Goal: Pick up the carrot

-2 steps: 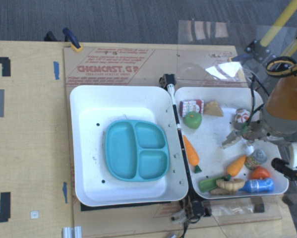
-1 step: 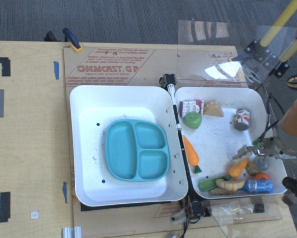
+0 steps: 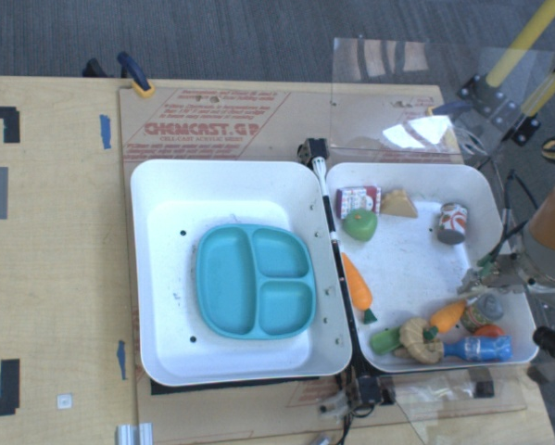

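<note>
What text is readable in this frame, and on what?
"CHEMCAST. G P", as best it reads, in large red letters: cardboard sheet behind the left bin.
Smaller red lines above and below it: too blurred to read.
Red and white can in the right bin: label unreadable.
Small tin: label unreadable.
Blue bottle: no legible text.

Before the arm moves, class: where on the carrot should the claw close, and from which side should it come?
Grip the carrot across its thick orange middle, coming from above. It lies flat along the right bin's left wall, green tip toward the near edge, so probably one finger must slip between carrot and wall, the other on the open side.
</note>
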Action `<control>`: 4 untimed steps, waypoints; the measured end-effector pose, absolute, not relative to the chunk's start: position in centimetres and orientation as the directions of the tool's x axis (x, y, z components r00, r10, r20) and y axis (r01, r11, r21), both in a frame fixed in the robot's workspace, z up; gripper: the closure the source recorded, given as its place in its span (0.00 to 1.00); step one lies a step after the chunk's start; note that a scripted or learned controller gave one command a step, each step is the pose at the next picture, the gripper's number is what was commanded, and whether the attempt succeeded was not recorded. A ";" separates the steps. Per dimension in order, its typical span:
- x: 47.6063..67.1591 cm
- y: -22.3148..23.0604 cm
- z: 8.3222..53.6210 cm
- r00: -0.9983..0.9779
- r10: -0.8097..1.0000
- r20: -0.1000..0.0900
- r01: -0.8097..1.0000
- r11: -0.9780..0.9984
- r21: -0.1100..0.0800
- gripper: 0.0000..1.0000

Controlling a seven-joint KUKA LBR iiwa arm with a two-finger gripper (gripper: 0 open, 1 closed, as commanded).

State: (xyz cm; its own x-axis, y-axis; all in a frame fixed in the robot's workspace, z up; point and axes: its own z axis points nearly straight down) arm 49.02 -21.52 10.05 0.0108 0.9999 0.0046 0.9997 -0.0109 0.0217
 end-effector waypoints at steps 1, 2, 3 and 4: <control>49.0 -21.2 10.0 0.007 1.000 0.012 1.000 -0.007 0.018 0.00; 48.5 -13.7 9.0 -0.237 0.971 -0.005 0.971 0.237 0.014 0.00; 48.7 -13.7 10.1 -0.236 0.972 -0.009 0.972 0.236 0.021 1.00; 51.3 -8.3 21.6 -0.141 0.990 -0.001 0.990 0.141 0.009 1.00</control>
